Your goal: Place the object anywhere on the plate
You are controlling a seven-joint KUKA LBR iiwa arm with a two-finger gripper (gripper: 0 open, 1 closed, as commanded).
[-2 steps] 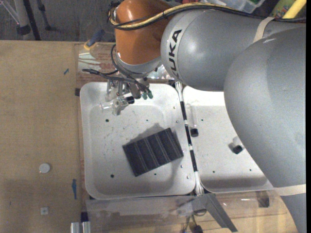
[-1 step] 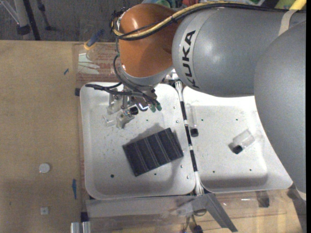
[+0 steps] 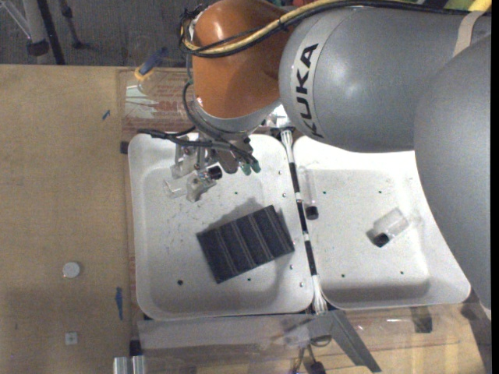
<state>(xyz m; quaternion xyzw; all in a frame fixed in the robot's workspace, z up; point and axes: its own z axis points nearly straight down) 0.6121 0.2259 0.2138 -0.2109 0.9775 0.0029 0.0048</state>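
Overhead — arm point(image 3: 374, 76) above left bin point(image 3: 148, 232)

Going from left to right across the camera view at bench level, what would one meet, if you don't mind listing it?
Small grey disc on the bench → left bin → gripper → dark ribbed plate → small black piece at the right bin's left edge → small clear object with a dark end.

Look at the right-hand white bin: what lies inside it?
The right bin holds a small clear block with a dark end, lying apart from the walls. The arm covers the bin's far edge and right side, so anything there is hidden.
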